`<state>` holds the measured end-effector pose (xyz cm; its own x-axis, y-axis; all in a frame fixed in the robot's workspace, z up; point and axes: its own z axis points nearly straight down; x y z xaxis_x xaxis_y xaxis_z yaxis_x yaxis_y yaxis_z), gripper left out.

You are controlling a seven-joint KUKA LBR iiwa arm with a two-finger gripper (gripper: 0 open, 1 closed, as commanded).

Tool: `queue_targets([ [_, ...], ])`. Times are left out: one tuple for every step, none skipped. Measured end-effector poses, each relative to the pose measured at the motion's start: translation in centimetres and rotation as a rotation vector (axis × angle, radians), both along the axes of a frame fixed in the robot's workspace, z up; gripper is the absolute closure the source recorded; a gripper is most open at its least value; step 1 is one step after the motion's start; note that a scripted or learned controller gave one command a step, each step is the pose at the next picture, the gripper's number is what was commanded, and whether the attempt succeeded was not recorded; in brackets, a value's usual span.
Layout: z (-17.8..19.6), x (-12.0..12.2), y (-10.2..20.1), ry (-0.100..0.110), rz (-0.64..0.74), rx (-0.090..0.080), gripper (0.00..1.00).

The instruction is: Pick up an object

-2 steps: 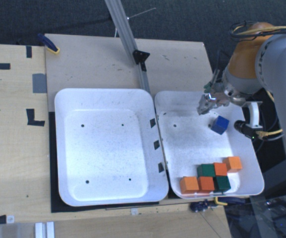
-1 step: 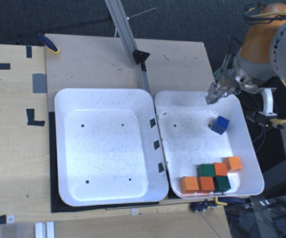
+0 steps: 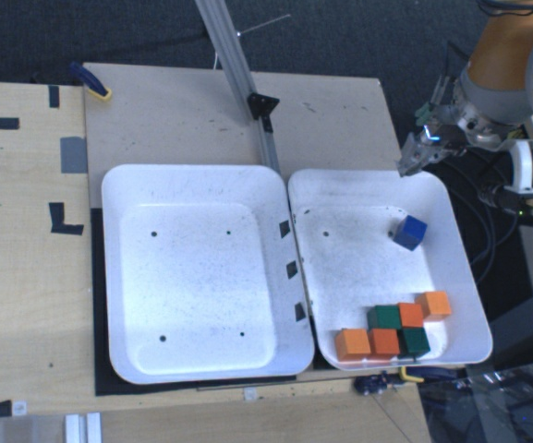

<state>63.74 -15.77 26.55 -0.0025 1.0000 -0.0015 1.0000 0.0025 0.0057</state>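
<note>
The blue block [image 3: 410,232] lies alone in the right bin [image 3: 340,275], in its upper right part, tilted a bit and well apart from the other blocks. Nothing covers it from above.

Other things around: a grey metal rail [image 3: 232,58] goes slantwise from the top of the view down to the gap between the 2 bins, w/ a black clamp [image 3: 262,105] on it. A small blue and yellow thing [image 3: 90,81] lies at the upper left corner of the bench board. Dark tape marks [image 3: 61,216] are on the wooden surface at left.

Bins: the left bin [image 3: 192,275] is white w/ fine dark speckles. In the right bin, at the lower right corner, there is a tight cluster: orange blocks [image 3: 352,342] and green blocks [image 3: 385,317] touching each other, and 1 more orange block [image 3: 434,304] at the cluster's upper right end.

The gripper [image 3: 416,155] hangs just above the upper right corner of the right bin, near the rim, apart from the blue block. The arm [image 3: 502,53] w/ its orange band is behind it. Nothing is seen between the fingers; if they are open or closed, I cannot tell, too small and dark here.
</note>
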Motion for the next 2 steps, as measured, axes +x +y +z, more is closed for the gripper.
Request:
queue_targets([
  [-1.7,0.8,5.4,0.007,0.004,0.002,1.0],
  [-3.2,1.5,10.8,0.009,0.004,0.002,1.0],
])
